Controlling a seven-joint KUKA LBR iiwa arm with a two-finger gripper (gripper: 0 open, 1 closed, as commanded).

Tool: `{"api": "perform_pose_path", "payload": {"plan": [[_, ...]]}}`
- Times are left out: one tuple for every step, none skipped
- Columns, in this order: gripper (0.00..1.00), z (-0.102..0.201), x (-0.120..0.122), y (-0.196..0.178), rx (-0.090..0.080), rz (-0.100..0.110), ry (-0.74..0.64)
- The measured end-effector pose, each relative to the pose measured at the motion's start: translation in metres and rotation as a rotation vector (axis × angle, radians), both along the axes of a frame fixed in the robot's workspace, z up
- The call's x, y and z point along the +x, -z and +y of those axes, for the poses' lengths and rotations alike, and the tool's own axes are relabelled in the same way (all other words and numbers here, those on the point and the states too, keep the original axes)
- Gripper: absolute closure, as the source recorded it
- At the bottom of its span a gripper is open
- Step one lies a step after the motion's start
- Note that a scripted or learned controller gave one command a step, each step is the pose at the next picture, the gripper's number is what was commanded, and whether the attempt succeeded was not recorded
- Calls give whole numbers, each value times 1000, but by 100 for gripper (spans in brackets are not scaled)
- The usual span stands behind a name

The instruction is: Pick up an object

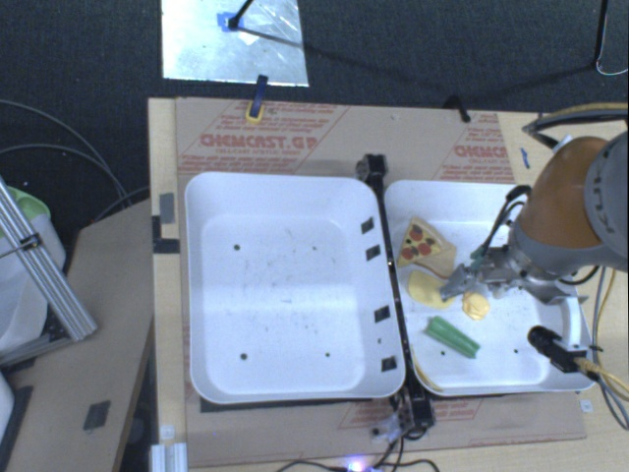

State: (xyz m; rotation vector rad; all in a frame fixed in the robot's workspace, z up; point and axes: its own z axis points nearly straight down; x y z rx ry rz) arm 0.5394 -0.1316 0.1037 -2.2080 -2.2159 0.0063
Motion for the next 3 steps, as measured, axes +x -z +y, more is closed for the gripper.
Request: {"api": "perform_pose_path", "payload": {"plan": [[0, 16, -8, 20, -6, -13, 0], [0, 15, -8, 19, -7, -15, 3], [0, 15, -8, 19, -7, -15, 3]]}}
